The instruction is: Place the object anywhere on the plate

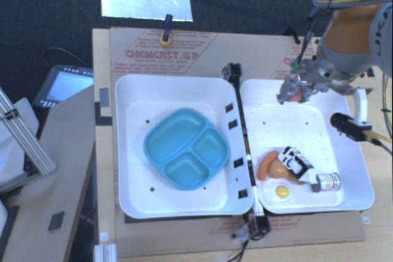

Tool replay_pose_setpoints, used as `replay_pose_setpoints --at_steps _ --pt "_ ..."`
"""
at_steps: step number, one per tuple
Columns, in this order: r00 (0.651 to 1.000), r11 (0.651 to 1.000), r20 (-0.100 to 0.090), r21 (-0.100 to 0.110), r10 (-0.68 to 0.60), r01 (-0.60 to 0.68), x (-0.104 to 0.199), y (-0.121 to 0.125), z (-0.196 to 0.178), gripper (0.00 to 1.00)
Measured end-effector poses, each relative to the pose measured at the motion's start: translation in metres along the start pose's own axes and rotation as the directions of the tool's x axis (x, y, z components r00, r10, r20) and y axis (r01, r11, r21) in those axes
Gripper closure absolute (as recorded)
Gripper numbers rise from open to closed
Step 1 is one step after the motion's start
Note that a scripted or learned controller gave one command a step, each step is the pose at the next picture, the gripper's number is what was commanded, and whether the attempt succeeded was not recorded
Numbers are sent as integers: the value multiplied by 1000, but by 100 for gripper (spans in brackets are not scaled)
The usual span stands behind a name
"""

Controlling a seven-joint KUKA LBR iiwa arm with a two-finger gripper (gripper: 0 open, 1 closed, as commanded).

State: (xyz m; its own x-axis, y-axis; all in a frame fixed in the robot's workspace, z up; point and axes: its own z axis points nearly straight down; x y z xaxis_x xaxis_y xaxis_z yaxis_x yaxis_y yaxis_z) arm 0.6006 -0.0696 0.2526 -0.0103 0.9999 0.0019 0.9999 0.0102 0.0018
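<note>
A blue divided plate (186,148) lies in the left white bin (132,98). My gripper (296,92) hangs over the far edge of the right bin (350,156), well right of the plate. A small red object (298,96) shows between its grey fingers, and they are shut on it. Most of the object is hidden by the fingers.
In the near part of the right bin lie an orange carrot-like piece (268,164), a black-and-white packet (296,161), a toy fried egg (282,191) and a small jar (328,181). A black divider (238,126) runs between the bins.
</note>
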Motion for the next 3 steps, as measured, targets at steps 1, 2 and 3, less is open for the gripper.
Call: replay_pose_setpoints --at_steps 1,2,3 --pt "1000 1000 0 1 0 0 56 7 17 100" --pt "1000 1000 0 2 1 -1 104 1 17 100" --pt "1000 1000 -1 0 0 0 163 1 16 100"
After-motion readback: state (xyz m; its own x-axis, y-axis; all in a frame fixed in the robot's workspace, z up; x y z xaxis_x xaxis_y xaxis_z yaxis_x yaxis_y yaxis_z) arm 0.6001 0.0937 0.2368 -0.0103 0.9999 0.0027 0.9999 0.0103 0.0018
